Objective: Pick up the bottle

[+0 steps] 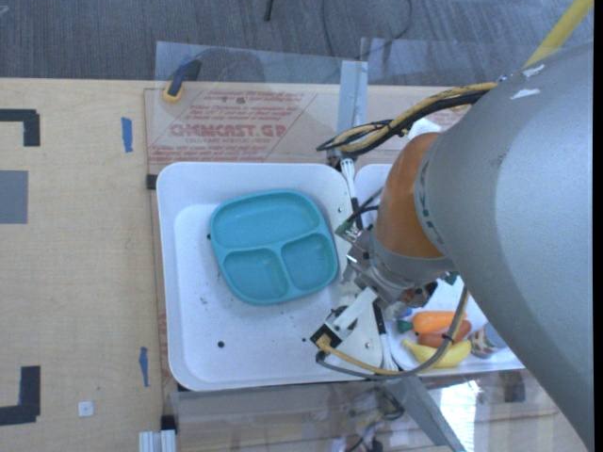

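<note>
My gripper [394,293] hangs low over the left part of the right bin [369,177], close to the wall between the two bins. The grey arm and its orange band cover most of that bin from above. Just right of the gripper lie an orange toy carrot [435,322] and a yellow banana [443,354], with a small red piece between them.
The left bin [188,347] holds a blue divided plate [273,246], tilted toward its back right. A small brownish item [483,343] lies at the right bin's front edge. Yellow and black cables run over the right bin's back rim.
</note>
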You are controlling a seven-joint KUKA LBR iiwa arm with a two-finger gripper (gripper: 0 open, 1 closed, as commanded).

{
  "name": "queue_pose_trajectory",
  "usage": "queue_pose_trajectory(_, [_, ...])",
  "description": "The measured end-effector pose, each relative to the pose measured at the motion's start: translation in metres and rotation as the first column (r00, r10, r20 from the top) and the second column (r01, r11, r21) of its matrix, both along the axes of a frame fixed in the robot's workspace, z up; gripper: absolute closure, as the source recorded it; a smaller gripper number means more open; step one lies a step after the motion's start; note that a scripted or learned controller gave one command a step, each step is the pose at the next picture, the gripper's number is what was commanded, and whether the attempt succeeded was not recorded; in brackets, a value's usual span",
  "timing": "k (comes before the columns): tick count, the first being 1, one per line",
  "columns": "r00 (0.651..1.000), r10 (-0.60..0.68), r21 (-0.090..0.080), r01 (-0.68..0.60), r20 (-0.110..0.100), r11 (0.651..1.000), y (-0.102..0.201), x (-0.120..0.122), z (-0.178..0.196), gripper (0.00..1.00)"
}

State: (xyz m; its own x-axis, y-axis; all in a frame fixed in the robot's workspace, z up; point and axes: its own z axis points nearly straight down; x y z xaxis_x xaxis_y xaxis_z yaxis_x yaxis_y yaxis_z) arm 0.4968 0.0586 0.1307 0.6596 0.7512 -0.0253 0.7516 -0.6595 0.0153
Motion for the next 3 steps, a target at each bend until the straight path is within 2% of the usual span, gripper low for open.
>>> queue_pose_trajectory(1, [0.995,-0.103,0.028,0.103,0.002,0.994,-0.049,-0.004,0.192,1.00])
queue_pose_trajectory(2, [0.909,0.418,0.032,-0.417,0.001,0.908,-0.031,-0.018,0.140,1.00])
queue_pose_trajectory(3, [0.953,0.304,0.029,-0.304,0.004,0.952,-0.070,-0.017,0.216,1.00])
